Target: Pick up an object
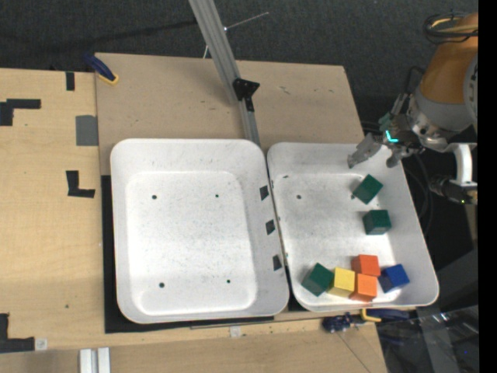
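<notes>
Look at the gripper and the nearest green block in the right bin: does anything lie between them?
Nothing visible does. The gripper hovers over the right bin's far right corner, and the nearest green block lies just below it in the view, with bare bin floor between. The other blocks sit further away.

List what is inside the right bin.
The right bin holds green cubes, a yellow cube, orange cubes and a blue cube. Anything beneath the cluster is hidden.

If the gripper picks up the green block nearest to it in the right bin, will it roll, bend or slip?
The green block has flat faces and sharp edges, so it will probably slide or tip, not roll. It looks solid, so likely stiff. It sits turned at an angle and apart from the others, below the gripper, so fingers closing on its corners might twist it.
</notes>
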Tool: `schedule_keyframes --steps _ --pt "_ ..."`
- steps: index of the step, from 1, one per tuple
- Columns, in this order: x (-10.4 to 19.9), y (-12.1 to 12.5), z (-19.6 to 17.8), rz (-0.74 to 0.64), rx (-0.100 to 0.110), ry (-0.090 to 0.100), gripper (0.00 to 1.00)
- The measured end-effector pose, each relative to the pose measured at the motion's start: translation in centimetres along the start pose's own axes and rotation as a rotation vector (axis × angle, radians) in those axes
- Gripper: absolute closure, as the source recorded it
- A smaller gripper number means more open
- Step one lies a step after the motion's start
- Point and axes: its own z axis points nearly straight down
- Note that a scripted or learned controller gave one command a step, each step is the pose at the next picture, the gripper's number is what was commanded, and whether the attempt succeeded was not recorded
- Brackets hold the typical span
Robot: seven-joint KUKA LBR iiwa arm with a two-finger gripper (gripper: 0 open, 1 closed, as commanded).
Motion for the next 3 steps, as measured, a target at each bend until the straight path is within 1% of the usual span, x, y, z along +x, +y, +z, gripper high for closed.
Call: schedule_keyframes --steps 1,2,3 --pt "0.0 0.0 0.0 0.001 0.0 -0.001 0.0" --pt "-0.6 0.2 4.6 0.001 0.004 0.0 0.0" --pt "0.0 0.0 9.0 0.002 -0.012 -0.01 0.0"
